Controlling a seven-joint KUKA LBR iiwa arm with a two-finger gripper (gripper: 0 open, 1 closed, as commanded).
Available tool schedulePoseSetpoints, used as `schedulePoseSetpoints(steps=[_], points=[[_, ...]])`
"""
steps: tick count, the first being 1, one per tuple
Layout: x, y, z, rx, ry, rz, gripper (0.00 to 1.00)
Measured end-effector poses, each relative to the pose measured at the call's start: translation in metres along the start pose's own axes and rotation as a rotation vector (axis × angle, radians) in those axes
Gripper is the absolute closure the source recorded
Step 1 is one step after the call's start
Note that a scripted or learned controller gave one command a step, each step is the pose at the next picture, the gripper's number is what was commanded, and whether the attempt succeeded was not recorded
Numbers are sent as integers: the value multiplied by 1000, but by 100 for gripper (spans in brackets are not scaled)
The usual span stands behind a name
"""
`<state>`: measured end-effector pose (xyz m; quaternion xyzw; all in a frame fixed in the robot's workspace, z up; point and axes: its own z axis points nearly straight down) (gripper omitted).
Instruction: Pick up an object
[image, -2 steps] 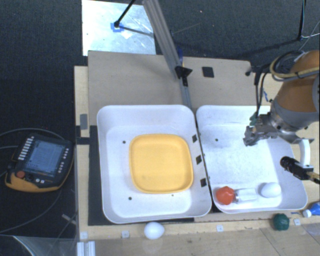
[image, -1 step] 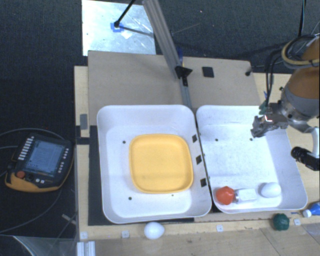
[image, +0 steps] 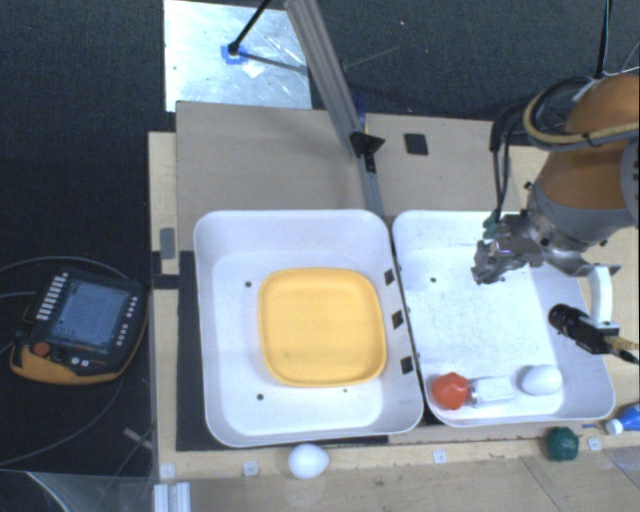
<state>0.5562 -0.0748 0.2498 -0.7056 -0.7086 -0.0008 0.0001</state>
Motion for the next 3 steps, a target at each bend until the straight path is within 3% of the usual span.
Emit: schedulePoseSetpoints(steps=[2, 3], points=[[101, -4, -3, 0, 0, -1, 100], [155, 0, 15, 2, 0, 0, 100]])
